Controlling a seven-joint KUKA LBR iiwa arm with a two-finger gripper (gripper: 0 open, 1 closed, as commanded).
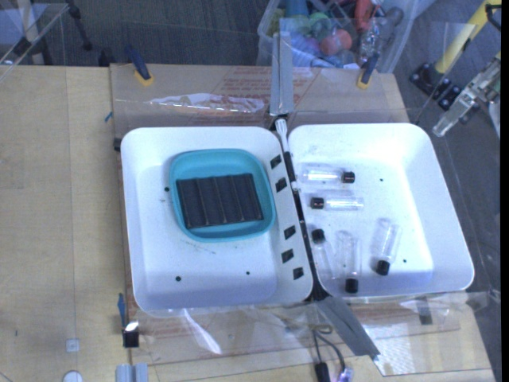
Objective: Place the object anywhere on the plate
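Note:
A teal plate point(181, 175) lies in the left white bin point(143, 277). A dark, ridged rectangular object point(219, 200) rests flat on the plate's middle, inside its rim. My gripper point(465, 106) shows as a pale metal shape at the upper right, above and outside the right bin's far corner. It is well away from the plate and the object, with nothing seen in it.
The right bin point(445, 173) holds several clear vials with black caps point(328, 177), mostly in its left and front half. A divider with black tabs point(288, 209) separates the bins. A clear box of coloured toys point(342, 14) stands behind them.

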